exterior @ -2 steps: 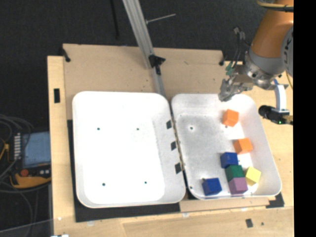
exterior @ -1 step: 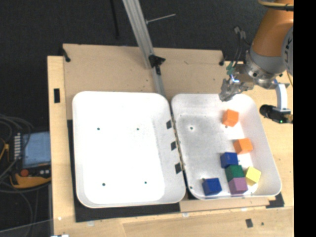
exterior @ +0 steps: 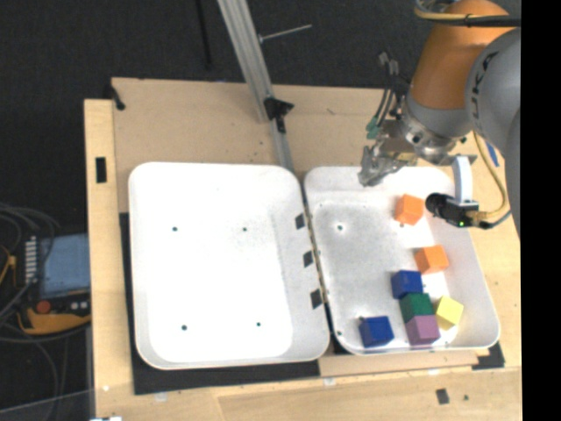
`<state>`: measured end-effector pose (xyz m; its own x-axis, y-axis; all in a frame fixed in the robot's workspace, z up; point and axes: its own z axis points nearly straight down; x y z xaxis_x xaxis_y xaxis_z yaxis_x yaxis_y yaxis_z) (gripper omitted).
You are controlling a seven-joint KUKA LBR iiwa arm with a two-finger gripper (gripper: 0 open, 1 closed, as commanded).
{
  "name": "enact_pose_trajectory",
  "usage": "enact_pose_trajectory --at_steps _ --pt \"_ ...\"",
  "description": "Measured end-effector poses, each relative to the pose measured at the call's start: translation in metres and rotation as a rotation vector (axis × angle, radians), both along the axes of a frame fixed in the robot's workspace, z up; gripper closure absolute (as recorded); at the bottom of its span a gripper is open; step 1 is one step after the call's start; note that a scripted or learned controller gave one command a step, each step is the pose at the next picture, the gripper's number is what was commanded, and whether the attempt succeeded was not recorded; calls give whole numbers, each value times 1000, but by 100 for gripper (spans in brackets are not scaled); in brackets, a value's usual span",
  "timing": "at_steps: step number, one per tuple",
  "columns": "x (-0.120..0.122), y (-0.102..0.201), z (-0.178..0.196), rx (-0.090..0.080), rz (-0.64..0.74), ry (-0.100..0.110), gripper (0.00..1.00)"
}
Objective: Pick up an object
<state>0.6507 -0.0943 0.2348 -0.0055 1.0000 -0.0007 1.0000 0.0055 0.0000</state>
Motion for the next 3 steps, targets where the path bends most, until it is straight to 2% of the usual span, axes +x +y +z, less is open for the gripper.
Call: enact_pose_trajectory --at_steps 1,3 --pt "-4 61 3 2 2 0 100" --pt "-33 158 16 3 2 1 100"
